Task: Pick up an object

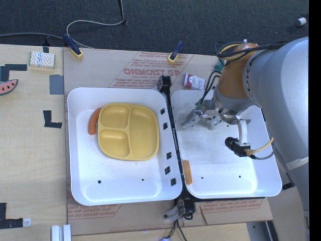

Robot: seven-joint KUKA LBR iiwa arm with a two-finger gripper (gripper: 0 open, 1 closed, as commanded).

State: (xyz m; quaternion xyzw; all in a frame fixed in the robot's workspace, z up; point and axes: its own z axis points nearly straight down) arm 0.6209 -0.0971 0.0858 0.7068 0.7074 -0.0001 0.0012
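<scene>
A yellow divided plate (128, 131) lies in the left bin (120, 185). An orange sausage-shaped piece (92, 122) rests against the plate's left edge. A small orange piece (186, 171) lies by the left wall of the right bin (235, 185), near the front. My gripper (192, 118) hangs low over the upper left part of the right bin, pointing left toward the divider between the bins. It is well behind the small orange piece, and I see nothing between it and the bin floor.
The arm's grey body (281, 99) covers the right bin's right side. A small red and white packet (193, 81) lies on the cardboard behind the right bin. Clamps (175, 52) hold the cardboard's back edge. A watermelon-slice toy (7, 87) sits far left.
</scene>
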